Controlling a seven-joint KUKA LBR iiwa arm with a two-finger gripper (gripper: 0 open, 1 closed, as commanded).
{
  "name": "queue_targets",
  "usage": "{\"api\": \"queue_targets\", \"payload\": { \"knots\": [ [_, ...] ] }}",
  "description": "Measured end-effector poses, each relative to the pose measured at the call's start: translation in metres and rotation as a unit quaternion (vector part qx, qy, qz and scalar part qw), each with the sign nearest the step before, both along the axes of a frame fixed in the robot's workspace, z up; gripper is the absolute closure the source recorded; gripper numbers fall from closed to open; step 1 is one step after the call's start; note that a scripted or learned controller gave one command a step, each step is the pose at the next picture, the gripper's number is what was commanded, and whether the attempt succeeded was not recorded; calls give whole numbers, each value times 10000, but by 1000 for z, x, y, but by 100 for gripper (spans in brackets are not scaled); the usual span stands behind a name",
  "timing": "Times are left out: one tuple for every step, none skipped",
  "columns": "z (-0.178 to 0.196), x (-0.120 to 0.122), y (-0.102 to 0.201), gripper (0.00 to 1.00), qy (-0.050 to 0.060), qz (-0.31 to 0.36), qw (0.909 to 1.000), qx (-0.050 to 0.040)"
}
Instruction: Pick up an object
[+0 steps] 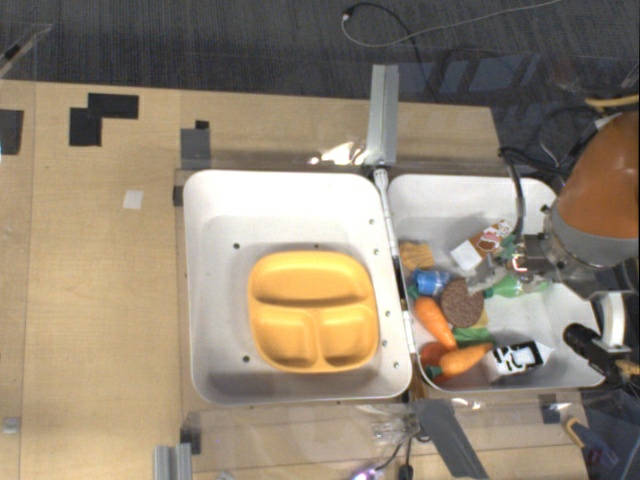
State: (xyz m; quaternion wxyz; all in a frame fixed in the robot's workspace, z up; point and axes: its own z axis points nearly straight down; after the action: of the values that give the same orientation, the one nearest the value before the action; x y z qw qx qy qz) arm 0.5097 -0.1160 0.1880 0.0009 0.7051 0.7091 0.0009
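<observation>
The right bin (455,193) holds a heap of toy food. An orange carrot (433,318) lies beside a brown round patty (462,303), and a second carrot (462,360) lies near the front wall. A blue piece (430,282), a white block (465,257), a red-and-white piece (490,238), a green piece (505,288) and a white-and-black item (516,358) are spread around them. My gripper (512,263) hangs low over the right half of this bin, just above the green piece and right of the white block. Nothing shows between its tips.
In the left bin (215,228) sits a yellow divided tray (312,308). A metal post (383,118) stands behind the wall between the bins. My arm, with its orange band (605,173), covers the right bin's right edge. Cables lie on the dark floor behind.
</observation>
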Motion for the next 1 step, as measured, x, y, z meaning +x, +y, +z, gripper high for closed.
{"api": "queue_targets", "payload": {
  "knots": [
    [-91, 43, -37, 0, -16, -352, 9994, -2]
  ]
}}
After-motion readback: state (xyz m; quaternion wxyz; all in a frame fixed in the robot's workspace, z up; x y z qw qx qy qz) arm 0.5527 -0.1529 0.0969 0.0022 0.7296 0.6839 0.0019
